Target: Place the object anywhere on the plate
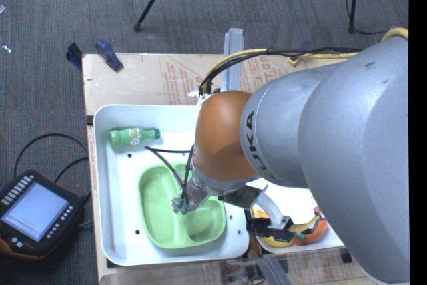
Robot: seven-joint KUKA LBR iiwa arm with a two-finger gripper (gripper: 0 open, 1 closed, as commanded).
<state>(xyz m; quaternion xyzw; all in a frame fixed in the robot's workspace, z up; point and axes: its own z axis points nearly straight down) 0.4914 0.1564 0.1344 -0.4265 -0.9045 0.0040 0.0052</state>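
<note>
Plate (157,218) in left bin (109,223); bottle (133,137) behind plate, same bin.

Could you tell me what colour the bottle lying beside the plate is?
The bottle is green, seen best in the camera view.

The moulded plastic plate (157,210) is plain pale lime green; the shallow plastic bin (107,223) around it is white. On the plate's far side, a small plastic bottle (133,137) is brighter green with a whitish label mark. The robot arm (333,137) is grey with a burnt-orange band (223,137) and black lettering. Beyond the plate, the bench's cardboard sheet (153,80) is tan with red print. Left of the plate, a handheld control pendant (33,213) is black with a pale grey screen.
</note>
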